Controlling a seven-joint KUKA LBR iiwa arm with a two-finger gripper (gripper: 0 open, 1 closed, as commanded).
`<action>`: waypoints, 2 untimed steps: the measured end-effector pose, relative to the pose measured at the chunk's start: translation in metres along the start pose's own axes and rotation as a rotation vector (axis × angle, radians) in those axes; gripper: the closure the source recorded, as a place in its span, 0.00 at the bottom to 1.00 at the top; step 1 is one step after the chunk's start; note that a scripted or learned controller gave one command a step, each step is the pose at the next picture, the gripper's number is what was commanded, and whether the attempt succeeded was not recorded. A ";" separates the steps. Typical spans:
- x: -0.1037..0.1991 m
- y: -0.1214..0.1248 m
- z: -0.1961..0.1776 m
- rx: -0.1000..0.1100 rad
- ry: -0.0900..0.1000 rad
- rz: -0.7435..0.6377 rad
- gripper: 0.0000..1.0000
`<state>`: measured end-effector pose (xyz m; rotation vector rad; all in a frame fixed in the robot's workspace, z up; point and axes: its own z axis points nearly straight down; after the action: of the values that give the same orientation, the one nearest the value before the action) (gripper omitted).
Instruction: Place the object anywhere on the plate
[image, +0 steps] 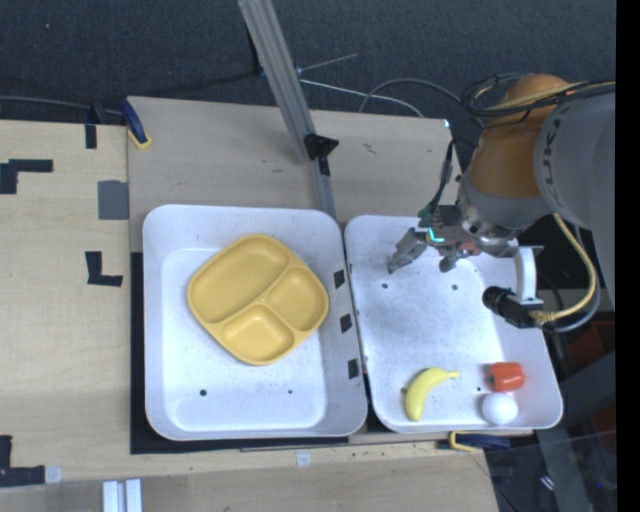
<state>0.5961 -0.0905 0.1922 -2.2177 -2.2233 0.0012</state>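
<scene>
from above, the surface (230, 150) carries two white bins. the left bin (165, 330) holds a yellow three-compartment plate (258, 298), lying slightly turned. the right bin (455, 320), just beside the plate's bin, holds a yellow banana (425, 390), an orange object (507, 376) and a white ball (499, 408) along its near edge, all well apart from the plate. the claw (428, 252) hangs over the right bin's far part, fingers spread open, gripping nothing.

Your yellow plate (258, 298) (three compartments, rounded corners) lies flat and turned at a slant in the left bin (165, 300). Your candidates wait along the right bin's (440, 310) near edge: yellow banana (424, 389), orange piece (507, 376), white ball (498, 408).
</scene>
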 end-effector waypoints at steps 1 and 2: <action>0.002 0.008 0.059 0.005 -0.001 0.000 0.00; 0.002 0.007 0.105 0.000 -0.003 0.001 0.00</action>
<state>0.6034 -0.0885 0.0870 -2.2197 -2.2241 0.0035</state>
